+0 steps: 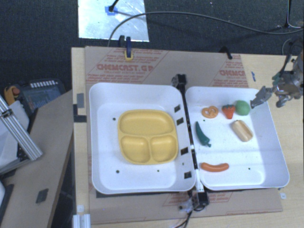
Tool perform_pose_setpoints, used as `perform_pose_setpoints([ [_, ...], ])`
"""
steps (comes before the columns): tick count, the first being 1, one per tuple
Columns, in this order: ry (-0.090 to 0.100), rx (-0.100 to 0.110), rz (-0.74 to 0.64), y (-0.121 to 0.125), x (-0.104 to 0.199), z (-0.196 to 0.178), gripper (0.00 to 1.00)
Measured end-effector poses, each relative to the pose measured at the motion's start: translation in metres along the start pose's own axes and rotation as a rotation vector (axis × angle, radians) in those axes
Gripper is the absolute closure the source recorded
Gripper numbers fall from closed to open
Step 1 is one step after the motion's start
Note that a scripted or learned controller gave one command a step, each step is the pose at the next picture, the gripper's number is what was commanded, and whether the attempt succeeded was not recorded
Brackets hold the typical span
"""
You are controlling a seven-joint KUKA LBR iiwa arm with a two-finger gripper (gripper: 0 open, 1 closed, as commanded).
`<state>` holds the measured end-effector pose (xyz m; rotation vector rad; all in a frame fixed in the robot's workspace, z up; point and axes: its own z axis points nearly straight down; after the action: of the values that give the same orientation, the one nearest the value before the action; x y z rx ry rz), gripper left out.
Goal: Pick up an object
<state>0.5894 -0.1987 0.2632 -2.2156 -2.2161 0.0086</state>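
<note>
Hanging at the right edge of the frame, the gripper (266, 98) is seen with nothing held and how far open cannot be told, while the green ball (242, 107) is found just beside it in the right bin (280, 172), maybe the closest pick.

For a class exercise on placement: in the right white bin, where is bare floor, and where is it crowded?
Bare: the right white bin floor between the orange sausage and tan bun. Crowded: the far side, with the pretzel, strawberry and green ball.
</note>
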Motion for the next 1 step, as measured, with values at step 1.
perform_pose_setpoints([
  [1,-0.003,-0.011,-0.003,0.0022,0.0008,-0.0069,0.00],
])
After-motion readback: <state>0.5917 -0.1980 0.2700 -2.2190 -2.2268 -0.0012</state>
